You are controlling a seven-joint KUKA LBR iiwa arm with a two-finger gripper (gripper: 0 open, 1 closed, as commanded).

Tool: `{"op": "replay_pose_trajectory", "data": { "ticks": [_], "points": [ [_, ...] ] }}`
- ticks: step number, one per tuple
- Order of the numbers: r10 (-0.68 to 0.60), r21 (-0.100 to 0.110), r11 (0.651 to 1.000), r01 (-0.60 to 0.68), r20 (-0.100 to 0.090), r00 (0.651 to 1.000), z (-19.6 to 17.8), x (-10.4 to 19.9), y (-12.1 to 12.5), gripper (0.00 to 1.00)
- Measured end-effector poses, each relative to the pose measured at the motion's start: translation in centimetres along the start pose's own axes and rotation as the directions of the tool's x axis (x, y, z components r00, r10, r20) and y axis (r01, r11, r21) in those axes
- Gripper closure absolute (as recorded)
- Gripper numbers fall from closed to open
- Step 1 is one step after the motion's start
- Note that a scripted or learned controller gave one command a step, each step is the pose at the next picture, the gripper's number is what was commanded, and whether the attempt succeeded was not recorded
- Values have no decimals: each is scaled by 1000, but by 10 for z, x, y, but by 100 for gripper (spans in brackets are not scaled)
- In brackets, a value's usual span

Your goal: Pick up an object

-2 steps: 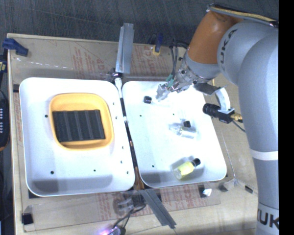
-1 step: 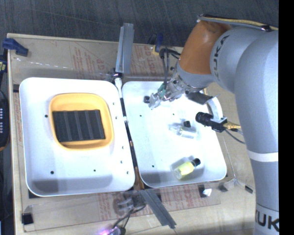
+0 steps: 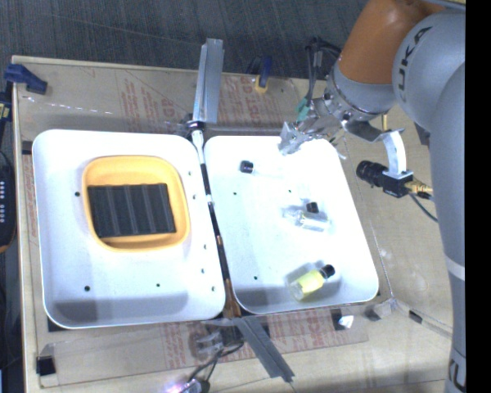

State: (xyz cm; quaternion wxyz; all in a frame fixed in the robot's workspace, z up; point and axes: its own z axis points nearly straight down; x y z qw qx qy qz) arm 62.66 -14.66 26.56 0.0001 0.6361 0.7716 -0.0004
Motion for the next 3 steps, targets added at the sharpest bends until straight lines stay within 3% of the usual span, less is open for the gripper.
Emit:
{"op": "replay_pose_trajectory", "data": {
  "ticks": [1, 2, 3],
  "points": [
    [104, 4, 995, -104, -1, 995, 66, -32, -23, 100],
    [162, 0, 987, -162, -1, 987, 2, -51, -71, 100],
    [115, 3, 993, -115, -1, 993, 77, -59, -20, 100]
  ]
}}
